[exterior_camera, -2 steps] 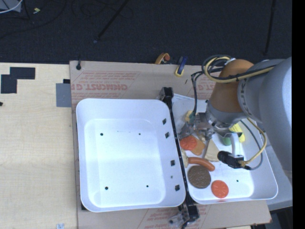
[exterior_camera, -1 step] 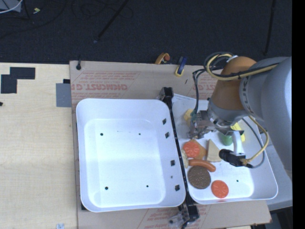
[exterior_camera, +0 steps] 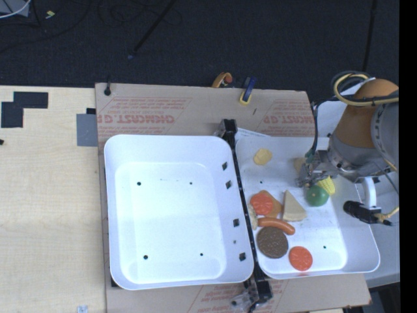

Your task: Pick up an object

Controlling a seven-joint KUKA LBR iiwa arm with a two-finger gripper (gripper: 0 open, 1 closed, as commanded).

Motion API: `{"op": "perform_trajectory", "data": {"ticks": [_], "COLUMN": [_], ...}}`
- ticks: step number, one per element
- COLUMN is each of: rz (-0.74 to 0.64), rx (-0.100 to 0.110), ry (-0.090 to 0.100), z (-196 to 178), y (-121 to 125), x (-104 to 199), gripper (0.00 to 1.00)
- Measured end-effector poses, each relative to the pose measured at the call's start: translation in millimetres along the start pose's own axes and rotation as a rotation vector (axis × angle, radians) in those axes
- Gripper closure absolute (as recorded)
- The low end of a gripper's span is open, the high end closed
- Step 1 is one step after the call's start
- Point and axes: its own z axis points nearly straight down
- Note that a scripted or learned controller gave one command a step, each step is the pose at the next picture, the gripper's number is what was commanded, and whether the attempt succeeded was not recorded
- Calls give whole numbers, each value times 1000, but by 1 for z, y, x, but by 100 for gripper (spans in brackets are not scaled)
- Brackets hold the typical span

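My gripper [exterior_camera: 311,177] hangs low over the right part of the right bin [exterior_camera: 355,256], under the grey arm with its orange band. Just below it lies a green ball [exterior_camera: 317,196], with a small yellow piece [exterior_camera: 328,186] beside it. The gripper looks to be touching or just above the ball; I cannot see anything held. Left of the ball lie a pale cheese wedge [exterior_camera: 293,207], a red tomato [exterior_camera: 262,202], a sausage [exterior_camera: 276,225], a brown round cookie [exterior_camera: 272,242] and a red disc [exterior_camera: 300,257]. A yellow chip [exterior_camera: 262,156] sits near the bin's far wall.
The left bin [exterior_camera: 114,207] stands beside the right one, with a black divider rail [exterior_camera: 236,194] between them. Both rest on a cardboard sheet [exterior_camera: 169,113]. Clamps [exterior_camera: 246,91] grip the cardboard's far edge.
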Motion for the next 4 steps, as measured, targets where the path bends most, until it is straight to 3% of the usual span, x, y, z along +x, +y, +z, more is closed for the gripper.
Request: {"op": "perform_trajectory", "data": {"ticks": [1, 2, 3, 4], "rz": [-13, 1, -11, -11], "rx": [10, 6, -18, -2], "ry": [10, 3, 2, 6], "z": [1, 0, -182, -184], "y": [25, -37, 1, 28], "x": [109, 32, 69, 119], "gripper": [100, 100, 100, 100]}}
